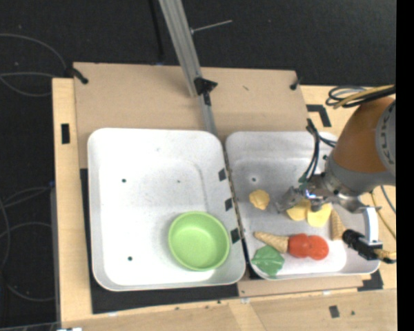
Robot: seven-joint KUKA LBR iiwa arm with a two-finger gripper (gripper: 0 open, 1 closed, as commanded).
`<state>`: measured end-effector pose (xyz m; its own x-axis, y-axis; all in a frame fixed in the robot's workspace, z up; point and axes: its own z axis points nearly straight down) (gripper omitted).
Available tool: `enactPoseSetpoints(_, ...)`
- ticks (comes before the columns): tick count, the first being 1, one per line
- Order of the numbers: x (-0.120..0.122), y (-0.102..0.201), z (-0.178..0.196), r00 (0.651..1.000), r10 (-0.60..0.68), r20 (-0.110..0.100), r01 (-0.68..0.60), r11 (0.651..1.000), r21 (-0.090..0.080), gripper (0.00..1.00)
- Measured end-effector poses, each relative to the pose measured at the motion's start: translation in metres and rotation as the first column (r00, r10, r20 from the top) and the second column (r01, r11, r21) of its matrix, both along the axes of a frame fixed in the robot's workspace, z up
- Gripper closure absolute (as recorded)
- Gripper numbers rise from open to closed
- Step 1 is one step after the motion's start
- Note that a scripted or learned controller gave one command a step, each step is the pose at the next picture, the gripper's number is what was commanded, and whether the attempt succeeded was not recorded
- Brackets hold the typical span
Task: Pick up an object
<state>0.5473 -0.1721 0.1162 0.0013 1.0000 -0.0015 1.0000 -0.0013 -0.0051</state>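
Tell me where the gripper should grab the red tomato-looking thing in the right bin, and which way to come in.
Grip the red piece across its shorter width, coming straight down from above. It lies flat, elongated left to right, so the narrow span probably suits the fingers best. The cone touches its left end and the bin wall runs close below, so a side approach looks crowded. The gripper sits just above it in the view.

The bench (pixel 62 205) is a light wooden top with a brown cardboard-coloured sheet (pixel 159 98) laid across its middle, set against a dark floor. Two shallow white bins rest side by side on that sheet, edges touching: the left bin (pixel 124 164) and the right bin (pixel 269 157). A slanted grey metal rail (pixel 181 40) comes down to the sheet at the far edge, just above the seam between the bins.
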Motion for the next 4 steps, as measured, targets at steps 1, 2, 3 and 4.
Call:
enactPoseSetpoints(1, 0.002, 0.0, 0.014, 1.0, -0.005, 0.008, 0.005, 1.0, 0.002, 1.0)
enactPoseSetpoints(2, 0.006, 0.004, 0.077, 1.0, 0.005, 0.013, -0.005, 1.0, 0.0, 1.0)
enactPoseSetpoints(3, 0.011, 0.0, 0.142, 1.0, 0.006, 0.014, -0.005, 1.0, -0.001, 1.0)
enactPoseSetpoints(4, 0.012, 0.0, 0.145, 1.0, 0.008, 0.008, -0.008, 1.0, 0.001, 1.0)
